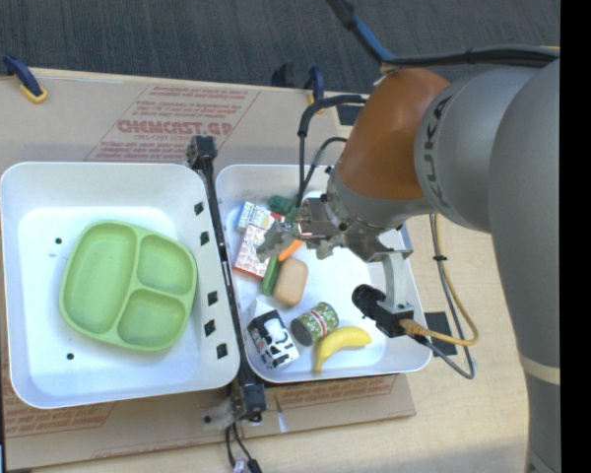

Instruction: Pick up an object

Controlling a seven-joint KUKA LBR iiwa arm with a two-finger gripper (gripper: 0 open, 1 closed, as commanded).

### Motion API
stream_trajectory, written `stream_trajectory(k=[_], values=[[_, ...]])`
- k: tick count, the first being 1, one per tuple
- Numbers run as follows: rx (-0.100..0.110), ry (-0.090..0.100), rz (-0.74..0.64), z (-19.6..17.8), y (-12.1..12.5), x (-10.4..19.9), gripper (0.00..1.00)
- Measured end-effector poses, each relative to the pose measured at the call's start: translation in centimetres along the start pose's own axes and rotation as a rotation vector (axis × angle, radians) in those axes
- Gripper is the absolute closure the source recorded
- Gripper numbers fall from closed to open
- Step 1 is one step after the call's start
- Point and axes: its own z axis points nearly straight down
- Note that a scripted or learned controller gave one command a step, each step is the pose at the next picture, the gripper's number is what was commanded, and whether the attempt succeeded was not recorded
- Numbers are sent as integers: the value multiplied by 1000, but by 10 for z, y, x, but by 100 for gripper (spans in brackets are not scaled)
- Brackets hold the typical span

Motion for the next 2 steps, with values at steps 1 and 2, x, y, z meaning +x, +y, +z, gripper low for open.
stream_trajectory(k=[1, 2], values=[[-9, -1, -2, -109, -53, 47, 0], [-1, -1, 0, -27, -54, 19, 0]])
